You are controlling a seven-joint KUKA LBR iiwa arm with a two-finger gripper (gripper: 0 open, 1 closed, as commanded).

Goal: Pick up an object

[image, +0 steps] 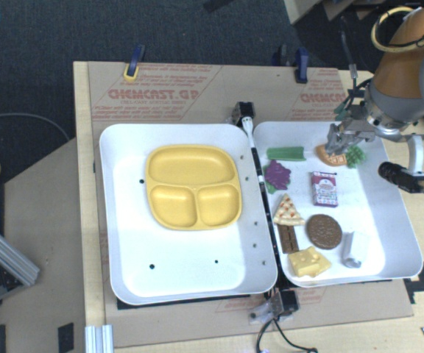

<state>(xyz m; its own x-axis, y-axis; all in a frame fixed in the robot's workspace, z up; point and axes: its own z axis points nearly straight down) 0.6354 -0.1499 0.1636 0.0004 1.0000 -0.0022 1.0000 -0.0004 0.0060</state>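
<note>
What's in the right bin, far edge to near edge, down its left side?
Green bar → purple grapes → pizza slice → chocolate bar → cheese wedge.

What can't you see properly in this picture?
- Gripper: its fingers are too small and dark to tell how they stand.
- Orange food piece: partly covered by the gripper.
- Small red packet: its print is too tiny to read.
- Arm: cut off by the right edge.

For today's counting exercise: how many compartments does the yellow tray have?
3: one long compartment across the far side, two smaller ones nearer, left and right. None look hidden.
</note>
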